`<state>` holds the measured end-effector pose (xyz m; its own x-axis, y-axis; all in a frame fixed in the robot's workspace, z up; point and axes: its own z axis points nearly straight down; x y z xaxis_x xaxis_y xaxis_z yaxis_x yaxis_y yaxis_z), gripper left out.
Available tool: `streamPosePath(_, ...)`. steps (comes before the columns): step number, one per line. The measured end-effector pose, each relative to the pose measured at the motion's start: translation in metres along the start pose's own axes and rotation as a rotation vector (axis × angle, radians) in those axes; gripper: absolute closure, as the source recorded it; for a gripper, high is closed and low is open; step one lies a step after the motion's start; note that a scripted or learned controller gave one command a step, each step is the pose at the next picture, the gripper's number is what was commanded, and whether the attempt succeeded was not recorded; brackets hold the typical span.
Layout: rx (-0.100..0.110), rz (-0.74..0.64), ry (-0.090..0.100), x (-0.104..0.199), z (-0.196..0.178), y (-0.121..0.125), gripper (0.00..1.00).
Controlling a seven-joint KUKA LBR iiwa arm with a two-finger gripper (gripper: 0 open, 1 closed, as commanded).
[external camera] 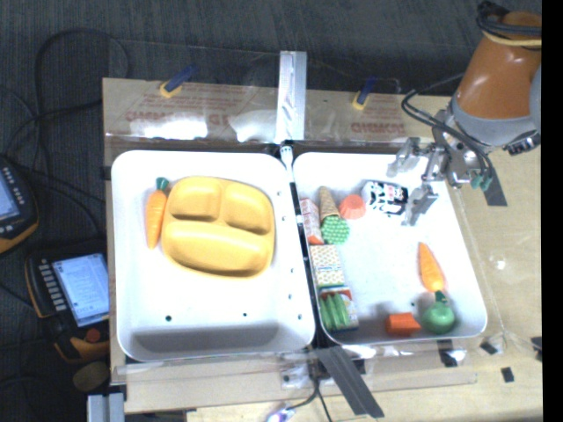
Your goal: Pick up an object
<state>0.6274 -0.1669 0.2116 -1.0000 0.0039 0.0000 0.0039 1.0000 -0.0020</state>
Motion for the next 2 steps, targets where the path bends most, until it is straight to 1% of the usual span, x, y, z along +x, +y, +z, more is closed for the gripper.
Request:
streamPosePath(1, -0.001, 0.105, -0.001, 0.059, 0.120, -0.033, 0.00)
streamPosePath(2, 0.003, -0.054, -0.017, 0.109, 0.121, -0.057, 0.00)
